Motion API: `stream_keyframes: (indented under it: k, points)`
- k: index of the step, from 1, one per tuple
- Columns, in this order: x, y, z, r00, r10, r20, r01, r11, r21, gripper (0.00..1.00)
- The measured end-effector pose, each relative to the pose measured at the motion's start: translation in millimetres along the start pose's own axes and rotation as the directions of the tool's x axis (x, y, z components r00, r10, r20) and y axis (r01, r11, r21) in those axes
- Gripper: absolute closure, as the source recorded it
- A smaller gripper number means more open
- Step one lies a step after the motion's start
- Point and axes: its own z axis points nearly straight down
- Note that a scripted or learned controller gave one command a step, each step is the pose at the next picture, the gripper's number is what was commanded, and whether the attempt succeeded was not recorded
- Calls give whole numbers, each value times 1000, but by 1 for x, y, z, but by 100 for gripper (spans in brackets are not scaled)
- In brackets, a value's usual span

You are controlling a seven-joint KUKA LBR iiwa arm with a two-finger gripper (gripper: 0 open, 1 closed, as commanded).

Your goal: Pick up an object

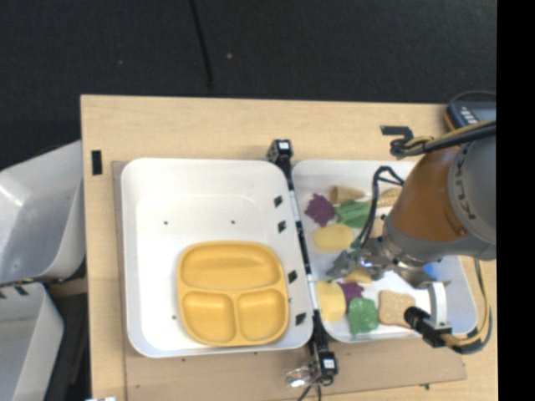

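I see my gripper (349, 264) low in the right bin (468, 307), near the middle wall. It is small and dark, and I cannot tell how it is set or if it has anything. Little toy foods lie around it: a purple piece (318, 209), a green piece (354, 213), a yellow piece (332, 239), another green piece (363, 314) and a tan piece (394, 307). My big arm (435, 203) hides part of that bin. In the left bin (150, 224) sits a yellow tray (232, 292) with three parts. I can read no words anywhere.
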Motion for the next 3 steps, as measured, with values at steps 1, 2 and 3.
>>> stream_keyframes:
  k: [1, 2, 3]
  points:
    - [0, 6, -15, 1000, 7, 0, -7, 1000, -14, 100]
    - [56, -11, -209, 1000, -11, -2, 11, 1000, -20, 100]
    - [163, 13, -252, 1000, -15, -2, 15, 1000, -7, 100]
